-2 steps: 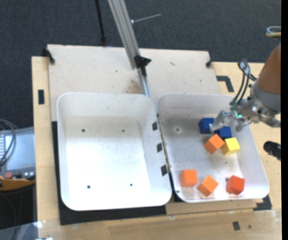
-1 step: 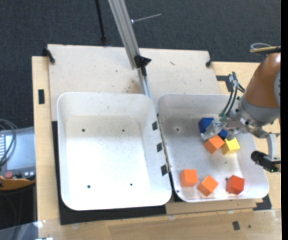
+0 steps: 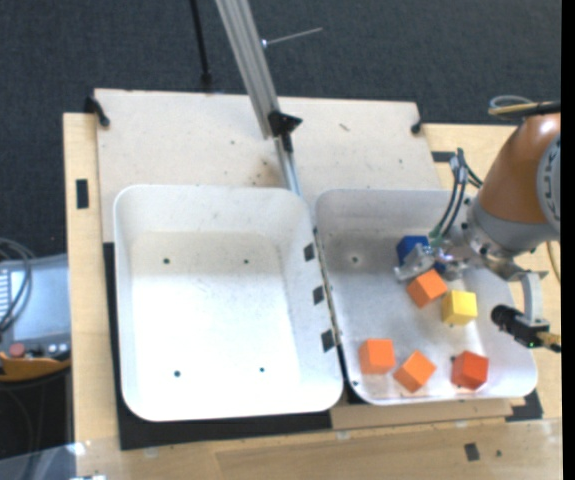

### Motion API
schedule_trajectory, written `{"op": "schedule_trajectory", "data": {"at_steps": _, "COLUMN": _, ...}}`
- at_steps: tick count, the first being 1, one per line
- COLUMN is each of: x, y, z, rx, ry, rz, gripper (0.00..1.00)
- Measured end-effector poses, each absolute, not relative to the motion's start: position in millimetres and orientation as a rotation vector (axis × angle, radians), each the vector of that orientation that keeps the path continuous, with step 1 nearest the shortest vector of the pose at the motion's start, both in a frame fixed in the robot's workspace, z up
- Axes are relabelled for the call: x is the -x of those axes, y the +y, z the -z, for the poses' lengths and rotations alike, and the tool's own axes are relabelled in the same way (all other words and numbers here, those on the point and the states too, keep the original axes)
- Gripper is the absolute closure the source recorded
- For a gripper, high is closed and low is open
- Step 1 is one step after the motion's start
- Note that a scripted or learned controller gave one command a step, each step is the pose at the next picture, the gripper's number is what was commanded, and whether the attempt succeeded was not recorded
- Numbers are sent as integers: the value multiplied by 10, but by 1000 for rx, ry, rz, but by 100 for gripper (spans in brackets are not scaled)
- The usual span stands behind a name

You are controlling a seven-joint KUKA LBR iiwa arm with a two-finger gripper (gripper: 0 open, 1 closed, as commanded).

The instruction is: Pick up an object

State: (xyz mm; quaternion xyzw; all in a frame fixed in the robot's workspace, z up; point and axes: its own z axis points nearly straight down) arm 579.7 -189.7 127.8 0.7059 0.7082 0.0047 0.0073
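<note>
Camera view has the gripper (image 3: 425, 266) low in the right bin (image 3: 367, 218), by an orange block (image 3: 428, 288). I cannot tell its grip. That block looks light and hard; squeeze its flat sides.

The arm (image 3: 522, 183) comes in from the right, orange band up top with the grey wrist section just below it. It's bent down and leftward, cables running along its side. The gripper (image 3: 429, 260) sits low at the end, pointing left.
</note>
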Motion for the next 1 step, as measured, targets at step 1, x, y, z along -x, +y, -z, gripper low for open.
{"op": "schedule_trajectory", "data": {"at_steps": 1, "x": -5759, "y": -1903, "z": -1308, "rx": -2221, "ry": 2217, "rz": -5, "gripper": 100}}
